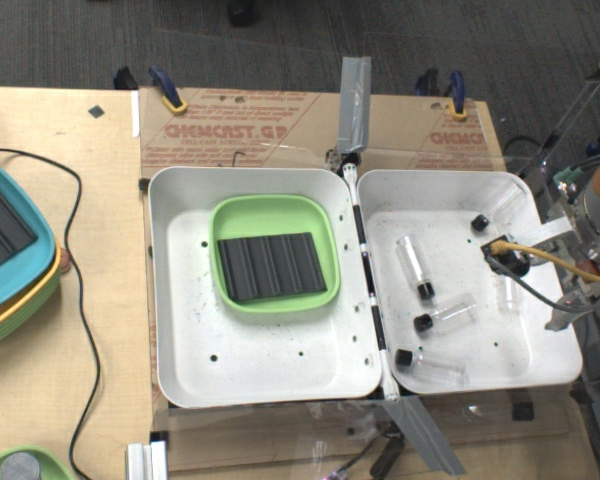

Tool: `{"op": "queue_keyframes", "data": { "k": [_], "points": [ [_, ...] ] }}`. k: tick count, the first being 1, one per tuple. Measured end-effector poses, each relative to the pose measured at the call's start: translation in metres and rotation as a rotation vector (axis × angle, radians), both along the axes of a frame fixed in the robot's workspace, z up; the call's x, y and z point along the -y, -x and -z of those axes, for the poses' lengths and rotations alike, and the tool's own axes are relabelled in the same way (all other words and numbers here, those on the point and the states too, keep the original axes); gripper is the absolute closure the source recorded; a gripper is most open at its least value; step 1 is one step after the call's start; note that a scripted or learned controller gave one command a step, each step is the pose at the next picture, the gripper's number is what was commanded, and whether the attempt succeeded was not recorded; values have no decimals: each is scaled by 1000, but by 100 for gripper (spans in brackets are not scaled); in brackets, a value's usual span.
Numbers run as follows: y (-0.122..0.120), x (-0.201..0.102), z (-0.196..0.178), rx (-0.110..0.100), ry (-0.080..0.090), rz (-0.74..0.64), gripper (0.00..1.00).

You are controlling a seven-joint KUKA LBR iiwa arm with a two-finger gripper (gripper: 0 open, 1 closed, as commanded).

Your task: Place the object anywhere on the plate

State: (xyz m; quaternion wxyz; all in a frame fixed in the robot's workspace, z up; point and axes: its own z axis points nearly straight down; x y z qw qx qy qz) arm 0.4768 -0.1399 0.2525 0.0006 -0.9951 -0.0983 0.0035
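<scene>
A square green plate (322, 230) with a black ridged pad (272, 266) on it sits in the left white bin (180, 298). Several clear tubes with black caps lie in the right bin (540, 363): one (412, 260) near the middle, one (452, 315) below it, one (438, 370) by the front wall. A small black cap (479, 223) lies towards the back. My gripper (578, 293) hangs over the right bin's right rim, partly cut off by the view's edge, apart from the tubes. No tube shows in it.
A blue and yellow stack of dishes (10, 258) stands on the wooden bench at the far left, with a black cable (80, 298) running past it. Cardboard (240, 128) held by clamps lies behind the bins.
</scene>
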Motion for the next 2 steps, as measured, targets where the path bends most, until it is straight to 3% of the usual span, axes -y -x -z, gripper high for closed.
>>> {"op": "queue_keyframes", "data": {
  "k": [2],
  "points": [
    [0,83,-8,2,0,-1,0]
  ]
}}
